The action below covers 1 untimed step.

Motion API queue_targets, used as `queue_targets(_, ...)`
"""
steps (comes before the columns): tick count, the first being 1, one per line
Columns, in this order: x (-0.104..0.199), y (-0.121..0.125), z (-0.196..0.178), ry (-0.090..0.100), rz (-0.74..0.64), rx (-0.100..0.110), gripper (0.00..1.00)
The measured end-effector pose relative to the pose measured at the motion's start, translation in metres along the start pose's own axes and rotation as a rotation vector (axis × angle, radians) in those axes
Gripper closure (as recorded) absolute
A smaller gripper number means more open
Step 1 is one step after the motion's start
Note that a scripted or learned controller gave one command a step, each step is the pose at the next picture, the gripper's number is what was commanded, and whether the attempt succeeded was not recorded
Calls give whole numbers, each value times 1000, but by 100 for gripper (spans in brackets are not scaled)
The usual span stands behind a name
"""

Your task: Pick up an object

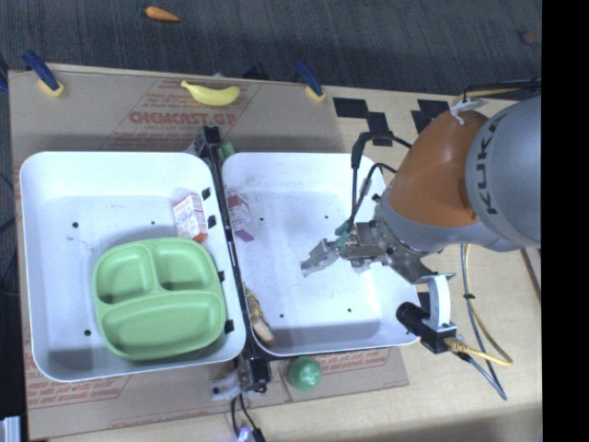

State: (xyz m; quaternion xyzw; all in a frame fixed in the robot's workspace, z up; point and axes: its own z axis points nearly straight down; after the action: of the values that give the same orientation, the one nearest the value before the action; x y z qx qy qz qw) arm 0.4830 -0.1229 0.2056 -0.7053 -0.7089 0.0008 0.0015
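Bench (pixel 83 95) covered with printed cardboard carries two shallow white bins side by side, and the grey arm (pixel 479 187) with its orange band reaches in from the right over the right bin (pixel 304 330). The gripper (pixel 316 259) hangs low over the middle of that bin's floor, pointing left; whether it is apart or together cannot be told from this angle, and nothing shows in its grasp. A small pink-and-white packet (pixel 239 215) lies near the left wall of the right bin, well apart from the gripper. A tan object (pixel 258 323) rests at that bin's lower left corner, against the divide between the bins. In the left bin (pixel 46 247), a green divided tray (pixel 160 296) lies flat on the lower half of the floor, and a small red-and-white carton (pixel 190 216) sits just above the tray's upper right corner. On the cardboard beyond the bins lies a yellow banana (pixel 212 91), and a green ball (pixel 304 372) rests just below the front rim of the right bin. An orange carrot (pixel 162 13) lies on the dark floor beyond the bench.
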Motion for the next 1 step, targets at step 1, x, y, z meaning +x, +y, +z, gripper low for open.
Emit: queue_targets(1,-38,8,7,-1,0,-3,0)
